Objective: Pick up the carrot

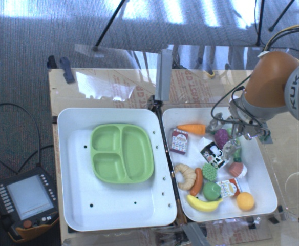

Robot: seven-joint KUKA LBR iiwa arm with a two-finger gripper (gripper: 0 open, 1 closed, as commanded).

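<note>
The orange carrot [191,129] lies on its side near the back of the right bin [270,188], its tip pointing left. My gripper [231,146] hangs over the right-middle of that bin, to the right of the carrot and somewhat nearer the front. It stands apart from the carrot, with a purple bunch of grapes [221,137] between them. Nothing of the carrot is in the gripper.
Toy food crowds the right bin: a red box [179,140], a black-and-white pack [212,154], a croissant [185,176], a green apple [211,190], a banana [204,203] and an orange [246,201]. In the left bin [72,188] sits a green divided plate [122,152].
</note>
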